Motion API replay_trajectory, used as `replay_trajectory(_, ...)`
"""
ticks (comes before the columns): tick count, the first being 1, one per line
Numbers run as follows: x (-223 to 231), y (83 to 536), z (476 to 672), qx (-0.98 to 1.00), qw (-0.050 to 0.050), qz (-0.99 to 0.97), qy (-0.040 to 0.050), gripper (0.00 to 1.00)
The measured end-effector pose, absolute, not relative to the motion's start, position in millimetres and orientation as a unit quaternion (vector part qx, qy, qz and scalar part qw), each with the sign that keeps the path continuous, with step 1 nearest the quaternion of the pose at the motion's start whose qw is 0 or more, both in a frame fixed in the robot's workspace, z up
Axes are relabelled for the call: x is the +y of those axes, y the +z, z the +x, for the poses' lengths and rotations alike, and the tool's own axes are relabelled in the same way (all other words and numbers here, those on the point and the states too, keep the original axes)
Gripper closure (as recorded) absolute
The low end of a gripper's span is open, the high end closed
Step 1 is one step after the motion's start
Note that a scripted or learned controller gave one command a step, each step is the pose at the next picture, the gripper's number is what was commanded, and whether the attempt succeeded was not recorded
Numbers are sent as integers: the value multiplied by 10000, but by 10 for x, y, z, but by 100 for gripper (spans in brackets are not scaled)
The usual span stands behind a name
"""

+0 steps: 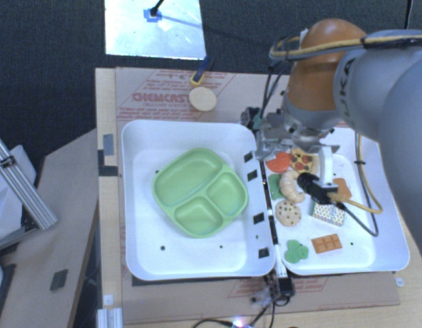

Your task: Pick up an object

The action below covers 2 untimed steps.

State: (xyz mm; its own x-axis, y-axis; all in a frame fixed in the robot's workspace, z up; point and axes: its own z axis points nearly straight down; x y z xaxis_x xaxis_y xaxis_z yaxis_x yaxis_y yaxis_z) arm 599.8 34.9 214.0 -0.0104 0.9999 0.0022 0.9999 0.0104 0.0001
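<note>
Gripper [291, 144] well behind the cookie [287, 213], low over the far left part of the right bin [375, 260]; apart or together, impossible to tell (hidden under the wrist). Between gripper and cookie, three toy foods: a red-orange slice [279, 162] and a pizza wedge [303, 160] with dark spots, both farther from the cookie, then a pale curled pastry [291, 185] just behind the cookie, perhaps touching. Cookie itself round, tan, with dark chips. Near, to the right of the cookie, a blue-and-white patterned block [328, 214]. In front of the cookie, a green leafy piece [296, 252]; to the front-right, an orange bar [326, 243] marked in squares. Well left of the cookie, the left bin [144, 251] with a light green three-part plate [199, 191].
</note>
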Motion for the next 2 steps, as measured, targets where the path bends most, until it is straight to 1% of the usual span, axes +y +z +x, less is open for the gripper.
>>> replay_trajectory(1,661,2320,6041,-7100,-3,-7042,-16,100)
replay_trajectory(2,731,2330,6129,-7095,-5,-7047,-14,100)
